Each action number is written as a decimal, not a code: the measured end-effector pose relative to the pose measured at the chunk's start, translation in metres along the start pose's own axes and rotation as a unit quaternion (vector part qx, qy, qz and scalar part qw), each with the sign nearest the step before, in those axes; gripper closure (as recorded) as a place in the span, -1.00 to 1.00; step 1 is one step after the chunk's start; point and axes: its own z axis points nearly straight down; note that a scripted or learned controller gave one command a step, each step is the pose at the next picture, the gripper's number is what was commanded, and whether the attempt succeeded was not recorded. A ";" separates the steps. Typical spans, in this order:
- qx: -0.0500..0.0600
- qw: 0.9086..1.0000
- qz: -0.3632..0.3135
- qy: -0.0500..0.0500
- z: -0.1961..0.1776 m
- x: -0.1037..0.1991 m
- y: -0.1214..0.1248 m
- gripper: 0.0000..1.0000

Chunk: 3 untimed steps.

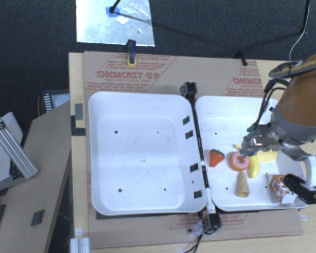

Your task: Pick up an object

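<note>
Over the right-hand bin (216,107), the arm (303,107) has its hand (251,145) low above a small cluster of toy foods, so the step in hand looks like the final approach before a grasp, with nothing lifted yet. Whether the hand stands apart or together I cannot tell; it is small, dark and partly lost against the things under it, and nothing can be seen clamped in it. The likeliest target is the pink donut (238,162), which lies flat on the bin floor just below and slightly left of the hand, so close that the two seem almost to touch in this slanted view. A yellow banana-like piece (254,166) lies just beside the donut on its right, partly under the hand, and a red strawberry (216,157) sits near on the donut's left. A tan cone (243,185) lies a little nearer the bin's front edge, and a small orange-and-white box (280,188) rests toward the right front corner. The next move, as I judge it, calls for settling squarely over one piece, since the donut and the yellow piece crowd each other and a careless close could nudge either aside. The left-hand bin (142,152) sits alongside on the desk (163,70).
</note>
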 end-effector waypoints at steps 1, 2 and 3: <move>0.000 1.000 0.003 -0.001 0.000 -0.003 0.000 -1.00; -0.007 1.000 -0.001 0.002 -0.136 0.096 0.002 -1.00; -0.002 1.000 0.001 0.000 -0.170 0.107 0.001 -1.00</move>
